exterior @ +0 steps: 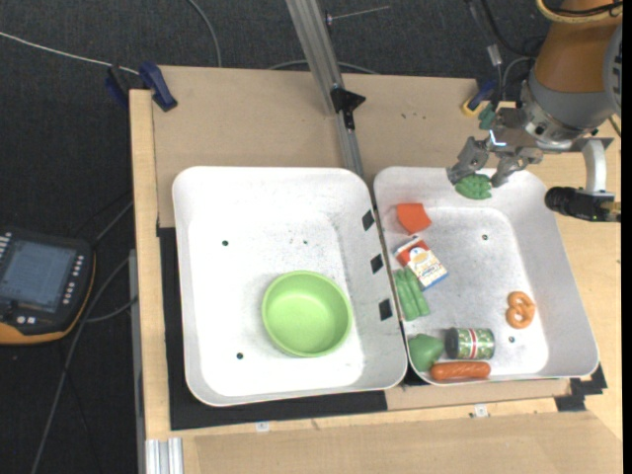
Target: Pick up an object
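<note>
Green toy [475, 187] sits clamped between the gripper's [483, 173] fingers above the right bin [553, 265]; lifting clear comes next.

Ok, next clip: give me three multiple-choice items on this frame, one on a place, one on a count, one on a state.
1. Where does the green bowl sit?
A. in the left bin
B. in the right bin
C. on the bare bench

2. How many pretzels lie in the right bin?
A. none
B. one
C. three

3. What is between the fingers of the gripper?
A. an orange block
B. a can
C. a green thing

Answers:
1. A, the bowl rests on the left bin's floor, toward its near side.
2. B, a single pretzel lies near the right wall.
3. C, the green thing sits between the fingers at the right bin's far rim, while the orange block and can lie in the bin.
</note>
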`<state>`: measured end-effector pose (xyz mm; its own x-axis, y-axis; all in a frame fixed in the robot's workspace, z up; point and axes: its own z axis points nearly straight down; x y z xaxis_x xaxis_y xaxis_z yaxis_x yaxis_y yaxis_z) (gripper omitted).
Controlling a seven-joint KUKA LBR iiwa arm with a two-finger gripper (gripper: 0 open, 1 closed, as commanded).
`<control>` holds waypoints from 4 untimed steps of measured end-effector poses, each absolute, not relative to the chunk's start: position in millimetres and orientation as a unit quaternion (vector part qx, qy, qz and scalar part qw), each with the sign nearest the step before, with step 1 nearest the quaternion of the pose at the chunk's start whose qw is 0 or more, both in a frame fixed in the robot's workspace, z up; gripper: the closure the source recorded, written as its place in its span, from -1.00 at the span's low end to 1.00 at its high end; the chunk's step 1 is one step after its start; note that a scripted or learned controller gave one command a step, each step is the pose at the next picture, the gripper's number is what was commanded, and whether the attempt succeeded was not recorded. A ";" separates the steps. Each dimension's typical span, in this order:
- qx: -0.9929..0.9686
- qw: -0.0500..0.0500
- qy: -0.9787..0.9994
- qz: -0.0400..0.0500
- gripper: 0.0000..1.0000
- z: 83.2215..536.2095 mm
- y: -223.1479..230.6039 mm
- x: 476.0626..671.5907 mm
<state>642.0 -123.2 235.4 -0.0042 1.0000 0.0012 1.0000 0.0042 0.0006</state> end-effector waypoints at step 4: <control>-0.706 0.000 -0.709 -0.001 1.00 250.2 62.6 566.7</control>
